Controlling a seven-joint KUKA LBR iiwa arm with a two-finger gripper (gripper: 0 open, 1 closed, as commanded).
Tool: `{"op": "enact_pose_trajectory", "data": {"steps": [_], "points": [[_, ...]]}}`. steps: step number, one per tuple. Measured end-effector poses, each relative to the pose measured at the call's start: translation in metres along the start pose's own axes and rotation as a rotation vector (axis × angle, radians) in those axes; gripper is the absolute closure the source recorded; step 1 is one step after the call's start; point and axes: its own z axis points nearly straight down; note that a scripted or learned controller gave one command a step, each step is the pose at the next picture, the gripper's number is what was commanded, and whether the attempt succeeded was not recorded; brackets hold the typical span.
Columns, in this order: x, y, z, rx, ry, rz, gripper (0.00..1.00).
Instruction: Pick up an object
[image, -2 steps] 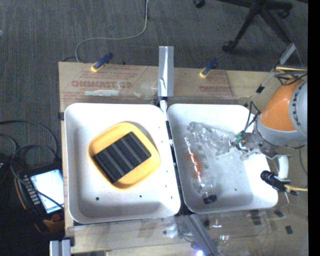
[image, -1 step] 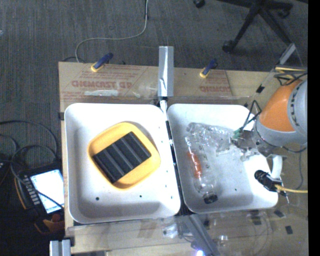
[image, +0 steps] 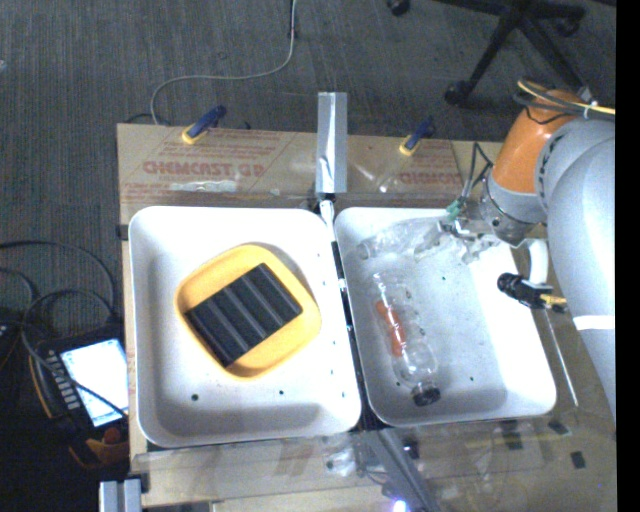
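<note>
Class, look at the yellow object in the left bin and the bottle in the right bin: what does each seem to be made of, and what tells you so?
Yellow object: probably smooth moulded plastic, matte yellow rim around a dark ribbed centre. Bottle: likely thin clear plastic, since the bin shows through it, with a dark cap.

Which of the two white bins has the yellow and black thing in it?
The left bin; it holds the yellow-rimmed black object, while the right bin holds clear plastic items.

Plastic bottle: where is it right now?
In the camera view the clear plastic bottle lies in the right bin, left of centre, black cap toward the near edge.
</note>
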Motion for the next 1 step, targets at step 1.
{"op": "enact_pose_trajectory", "data": {"steps": [1], "points": [[-0.0192,0.0056,-0.0948,0.003,-0.005,0.077,0.00]]}}
